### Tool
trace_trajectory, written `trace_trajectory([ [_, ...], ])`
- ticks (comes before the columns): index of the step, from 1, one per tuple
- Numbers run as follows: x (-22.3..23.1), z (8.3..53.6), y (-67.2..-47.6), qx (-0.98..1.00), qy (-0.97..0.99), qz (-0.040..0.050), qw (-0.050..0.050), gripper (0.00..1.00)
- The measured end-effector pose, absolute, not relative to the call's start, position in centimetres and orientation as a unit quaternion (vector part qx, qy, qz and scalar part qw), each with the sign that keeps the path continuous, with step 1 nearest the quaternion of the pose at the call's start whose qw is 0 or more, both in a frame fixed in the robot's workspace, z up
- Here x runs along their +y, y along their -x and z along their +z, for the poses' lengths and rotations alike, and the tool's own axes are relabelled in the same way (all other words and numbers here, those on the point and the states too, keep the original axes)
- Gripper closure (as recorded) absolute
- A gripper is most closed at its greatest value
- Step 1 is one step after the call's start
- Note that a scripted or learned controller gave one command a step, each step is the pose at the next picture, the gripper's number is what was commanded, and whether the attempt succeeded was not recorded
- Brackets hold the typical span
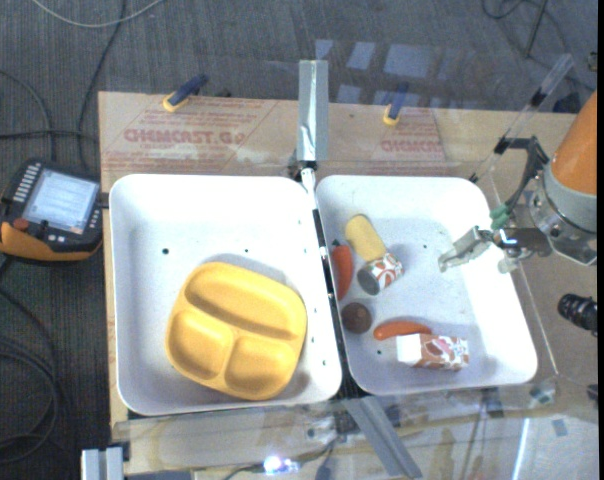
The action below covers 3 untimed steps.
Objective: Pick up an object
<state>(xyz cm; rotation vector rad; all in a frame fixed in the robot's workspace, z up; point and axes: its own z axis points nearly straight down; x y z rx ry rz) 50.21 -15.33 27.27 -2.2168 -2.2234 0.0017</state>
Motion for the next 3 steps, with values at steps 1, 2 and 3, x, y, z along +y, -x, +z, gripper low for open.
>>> trace_trajectory([
  [1, -9.9, 14.1, -51.3, -0.727, 0.687, 0.0007, 0.002, 0.0],
  [2, -11.2, 9.4, -56.8, -0.739, 0.674, -0.0013, -0.001, 0.0],
  [3, -11.2, 10.3, -56.9, -0.739, 0.674, -0.0014, -0.001, 1.0],
])
